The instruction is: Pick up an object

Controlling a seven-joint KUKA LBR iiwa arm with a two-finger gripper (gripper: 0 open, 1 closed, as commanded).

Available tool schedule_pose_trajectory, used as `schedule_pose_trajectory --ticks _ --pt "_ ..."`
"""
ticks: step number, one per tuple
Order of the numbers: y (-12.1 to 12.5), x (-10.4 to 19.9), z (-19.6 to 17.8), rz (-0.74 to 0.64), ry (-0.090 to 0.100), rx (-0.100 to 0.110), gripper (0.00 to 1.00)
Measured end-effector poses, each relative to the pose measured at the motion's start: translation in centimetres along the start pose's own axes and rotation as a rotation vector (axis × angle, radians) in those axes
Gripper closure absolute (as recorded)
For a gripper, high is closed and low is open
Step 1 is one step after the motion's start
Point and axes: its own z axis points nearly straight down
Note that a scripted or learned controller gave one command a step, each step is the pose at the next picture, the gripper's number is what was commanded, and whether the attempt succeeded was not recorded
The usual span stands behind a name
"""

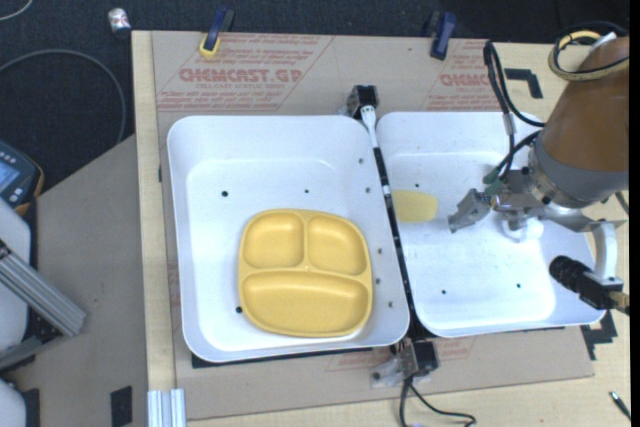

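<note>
Hand (487,212) hovers low in the right bin (480,300), its fingers spread and holding nothing, just right of the small pale yellow object (414,206) lying by the bin's left wall. Best, I judge, to shift left until the fingers straddle it, then lower and close gently, minding the wall

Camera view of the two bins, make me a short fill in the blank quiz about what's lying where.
1. The yellow divided tray lies in the ____ bin.
2. The tray has ____ compartments.
3. The small yellow piece lies in the right bin, near its ____ wall.
4. The gripper hangs over the ____ bin.

Missing words: left; three; left; right
</note>
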Motion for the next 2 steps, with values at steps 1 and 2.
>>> schedule_pose_trajectory --ticks 1,2 --pt "-2.0 9.6 -12.0 -0.013 0.003 -0.017 0.0" --pt "-3.0 12.8 -29.9 -0.005 0.001 -0.024 0.0"
